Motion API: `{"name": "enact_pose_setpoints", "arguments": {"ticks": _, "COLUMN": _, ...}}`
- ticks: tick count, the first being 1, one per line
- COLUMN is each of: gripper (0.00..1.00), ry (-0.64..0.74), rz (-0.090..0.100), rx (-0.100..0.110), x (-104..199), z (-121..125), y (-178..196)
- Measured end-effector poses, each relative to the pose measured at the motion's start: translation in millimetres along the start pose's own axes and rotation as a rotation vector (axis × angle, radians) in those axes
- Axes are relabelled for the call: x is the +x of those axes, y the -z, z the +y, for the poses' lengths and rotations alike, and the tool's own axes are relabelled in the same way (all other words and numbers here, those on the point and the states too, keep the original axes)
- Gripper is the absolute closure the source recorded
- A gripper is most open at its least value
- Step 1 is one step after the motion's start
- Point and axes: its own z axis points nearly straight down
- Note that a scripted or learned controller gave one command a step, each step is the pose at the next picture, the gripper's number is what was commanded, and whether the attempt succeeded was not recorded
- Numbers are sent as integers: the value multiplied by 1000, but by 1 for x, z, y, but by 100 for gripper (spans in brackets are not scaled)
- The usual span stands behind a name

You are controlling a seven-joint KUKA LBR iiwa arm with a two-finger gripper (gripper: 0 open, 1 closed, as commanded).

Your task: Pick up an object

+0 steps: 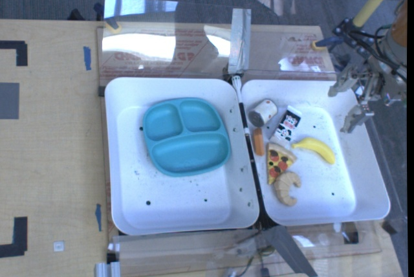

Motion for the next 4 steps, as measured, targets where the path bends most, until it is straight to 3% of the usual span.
{"name": "enact_pose_setpoints", "arguments": {"ticks": 1, "gripper": 0, "ry": -268, "rz": 9, "rx": -2, "x": 39, "z": 43, "y": -132}}
{"name": "enact_pose_setpoints", "arguments": {"ticks": 2, "gripper": 0, "ry": -660, "rz": -5, "rx": 0, "x": 0, "z": 55, "y": -159}}
{"name": "enact_pose_setpoints", "arguments": {"ticks": 3, "gripper": 100, "ry": -657, "rz": -15, "rx": -3, "x": -4, "z": 57, "y": -146}}
{"name": "enact_pose_setpoints", "arguments": {"ticks": 4, "gripper": 100, "ry": -867, "rz": -2, "rx": -3, "x": -32, "z": 144, "y": -66}}
